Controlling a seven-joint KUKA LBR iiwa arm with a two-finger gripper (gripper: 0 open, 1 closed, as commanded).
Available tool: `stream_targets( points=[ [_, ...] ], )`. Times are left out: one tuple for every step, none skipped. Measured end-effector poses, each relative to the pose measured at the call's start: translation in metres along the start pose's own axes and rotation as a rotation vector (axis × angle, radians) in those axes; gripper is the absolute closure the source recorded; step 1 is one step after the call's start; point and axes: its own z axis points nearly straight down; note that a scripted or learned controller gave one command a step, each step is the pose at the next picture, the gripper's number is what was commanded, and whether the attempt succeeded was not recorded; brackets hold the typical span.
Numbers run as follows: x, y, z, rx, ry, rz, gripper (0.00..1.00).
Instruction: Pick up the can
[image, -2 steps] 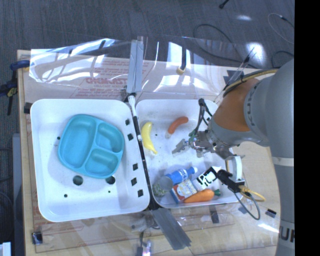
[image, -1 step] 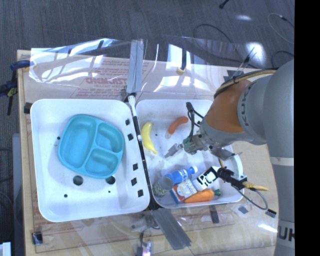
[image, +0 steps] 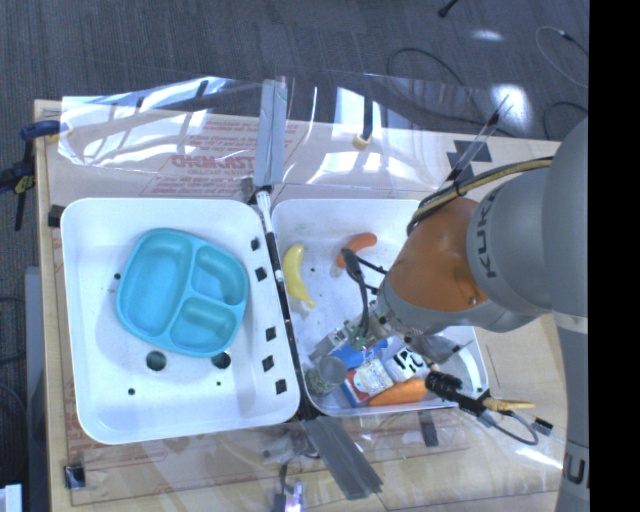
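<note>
Where the grey arm (image: 520, 250) reaches in from the right, its orange band sits over the middle of the right bin (image: 325, 218), and the gripper (image: 362, 335) hangs low at that bin's front half. Open or closed: cannot tell, the wrist hides the tips.

The can (image: 372, 378) lies on its side in the front of the right bin, just below the gripper. It is a short cylinder with a glossy printed label in blue, white and red. A dull silver round end shows toward the bin's front left corner, so the long axis seems to run roughly left to right, slightly tilted. Whether the gripper touches it cannot be told.

An orange carrot (image: 400, 393), tapered and matte, lies along the can's front side, touching or nearly so. A yellow banana (image: 296, 275), curved and smooth, rests by the left wall. An orange sausage-shaped piece (image: 358, 243) sits toward the rear.

The left bin (image: 75, 300), white with rounded corners, holds a light blue compartmented plate (image: 180, 292). Both bins stand on a pale wooden tabletop (image: 520, 440).
</note>
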Motion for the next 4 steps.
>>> stream_targets(
  points=[
    [-0.066, 0.016, -0.001, -0.002, -0.003, 0.024, 0.0],
    [-0.073, 0.022, -0.004, -0.004, -0.005, 0.005, 0.0],
    [-0.095, 0.058, -0.002, -0.004, -0.003, 0.373, 0.0],
    [-0.114, 0.099, -0.003, -0.003, -0.003, 0.293, 0.0]
  ],
)
